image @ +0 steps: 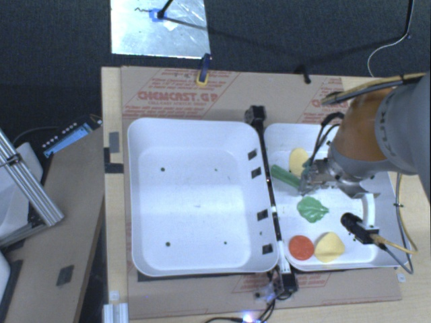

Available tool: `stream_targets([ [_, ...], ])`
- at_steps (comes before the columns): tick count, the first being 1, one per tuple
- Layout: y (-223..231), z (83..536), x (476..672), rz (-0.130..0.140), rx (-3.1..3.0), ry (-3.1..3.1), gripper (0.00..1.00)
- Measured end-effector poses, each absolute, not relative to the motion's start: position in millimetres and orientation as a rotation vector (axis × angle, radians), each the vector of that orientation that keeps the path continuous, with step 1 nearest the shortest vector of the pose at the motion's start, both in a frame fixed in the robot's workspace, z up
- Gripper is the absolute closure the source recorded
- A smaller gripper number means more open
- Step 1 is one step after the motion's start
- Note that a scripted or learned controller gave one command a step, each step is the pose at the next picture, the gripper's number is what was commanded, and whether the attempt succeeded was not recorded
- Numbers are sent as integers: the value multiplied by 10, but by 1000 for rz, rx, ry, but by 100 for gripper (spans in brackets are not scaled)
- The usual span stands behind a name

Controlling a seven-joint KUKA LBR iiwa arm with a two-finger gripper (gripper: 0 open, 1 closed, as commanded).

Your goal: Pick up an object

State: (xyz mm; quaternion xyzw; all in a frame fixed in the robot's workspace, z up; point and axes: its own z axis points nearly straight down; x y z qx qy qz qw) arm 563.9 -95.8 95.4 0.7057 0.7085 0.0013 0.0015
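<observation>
Your tool (pixel 311 180) sits low in the right bin (pixel 384 258), at the clutter's 12 o'clock edge, likely lined up for a grab. Can't tell its state. Nearest target, I'd judge: green piece (pixel 312 209), at the tool's 6 o'clock, crumpled, leaf-like, flat. Green stick (pixel 284 175) at 9. Yellow lump (pixel 297 159) at 11. Red disc (pixel 302 247) and yellow piece (pixel 330 246) further toward 6, touching.

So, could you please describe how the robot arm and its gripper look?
The arm is thick and rounded, grey, with an orange band above the wrist. Thin dark cables curve along the orange part toward the gripper, which is a small assembly of dark and grey metal parts. No markings can be read on it.
</observation>
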Motion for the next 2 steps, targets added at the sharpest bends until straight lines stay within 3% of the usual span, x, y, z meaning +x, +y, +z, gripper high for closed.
stream_targets([
  [2, -1472, 3221, 6296, 11, 2205, 2217, 100],
])
